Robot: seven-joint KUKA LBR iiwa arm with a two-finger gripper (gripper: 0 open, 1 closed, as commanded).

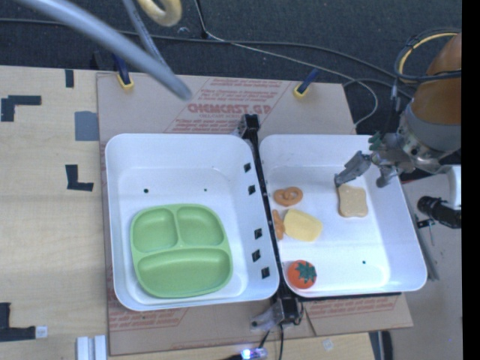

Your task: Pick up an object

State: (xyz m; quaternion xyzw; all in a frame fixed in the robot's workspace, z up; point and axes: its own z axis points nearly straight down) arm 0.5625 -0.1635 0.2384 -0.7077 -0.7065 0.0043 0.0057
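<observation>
On the desk, a cardboard sheet [225, 105] printed "CHEMCAST" lies under the right bin [390, 276], where the hand [369, 172], fingers spread apart, hangs just above the bread slice [352, 201], long axis running top-to-bottom.

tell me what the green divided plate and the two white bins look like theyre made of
Green divided plate: probably moulded plastic, matte to satin, judging by its even colour and soft rounded dividers.
White bins, left and right: likely thin formed plastic, smooth and slightly glossy, with rounded corners and rolled rims. Could be coated metal.
</observation>
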